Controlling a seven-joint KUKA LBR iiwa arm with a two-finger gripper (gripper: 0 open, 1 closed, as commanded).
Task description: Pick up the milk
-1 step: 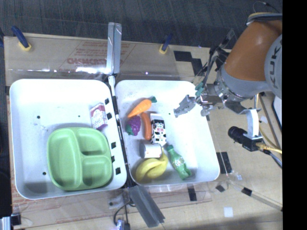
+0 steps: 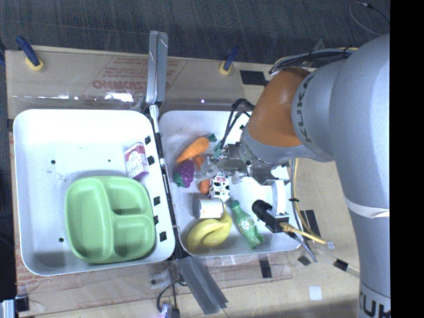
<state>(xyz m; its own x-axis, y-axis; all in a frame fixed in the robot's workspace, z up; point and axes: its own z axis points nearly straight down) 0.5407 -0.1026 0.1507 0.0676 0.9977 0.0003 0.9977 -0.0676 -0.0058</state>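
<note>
A small white carton with black cow spots, which I take for the milk [image 2: 220, 189], lies in the right bin [image 2: 179, 121] near its middle. My gripper [image 2: 222, 173] hangs directly over the carton's upper end, close to it or touching it. The grey arm with its orange band [image 2: 281, 111] reaches in from the right and hides the bin's right half.
Around the carton lie a carrot [image 2: 193, 149], a purple eggplant [image 2: 185, 173], a white cup [image 2: 210, 208], a banana [image 2: 209, 232] and a green bottle [image 2: 246, 224]. The left bin [image 2: 40, 138] holds a green divided plate [image 2: 109, 218] and a small red-and-white carton [image 2: 136, 159].
</note>
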